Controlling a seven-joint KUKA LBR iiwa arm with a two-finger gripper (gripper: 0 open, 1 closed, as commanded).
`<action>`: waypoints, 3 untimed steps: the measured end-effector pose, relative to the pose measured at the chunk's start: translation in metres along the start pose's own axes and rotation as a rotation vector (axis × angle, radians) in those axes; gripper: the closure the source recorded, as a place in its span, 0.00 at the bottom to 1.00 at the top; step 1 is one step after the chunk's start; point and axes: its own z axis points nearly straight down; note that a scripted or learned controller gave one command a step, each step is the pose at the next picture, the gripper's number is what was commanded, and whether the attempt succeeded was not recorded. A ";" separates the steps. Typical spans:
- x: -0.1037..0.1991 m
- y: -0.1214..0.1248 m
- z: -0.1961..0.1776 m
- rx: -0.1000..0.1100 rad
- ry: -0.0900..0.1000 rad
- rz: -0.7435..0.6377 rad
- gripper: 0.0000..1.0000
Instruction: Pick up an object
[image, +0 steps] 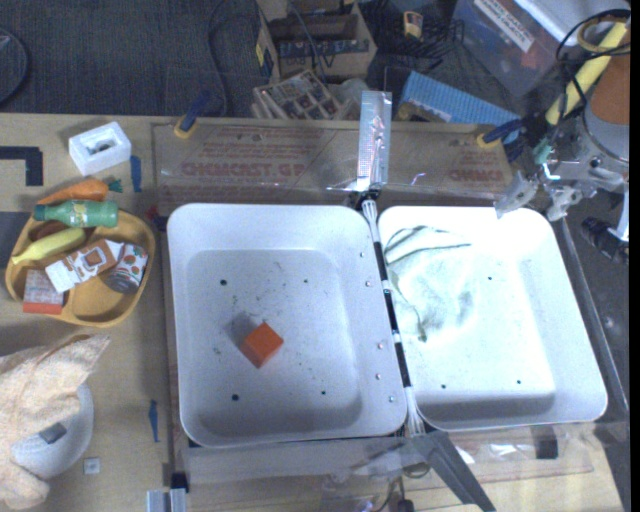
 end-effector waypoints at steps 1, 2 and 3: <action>0.066 0.001 0.122 0.003 0.002 -0.016 0.00; 0.003 -0.033 0.030 0.002 0.001 -0.022 0.00; 0.060 0.000 0.127 -0.004 0.001 -0.223 0.00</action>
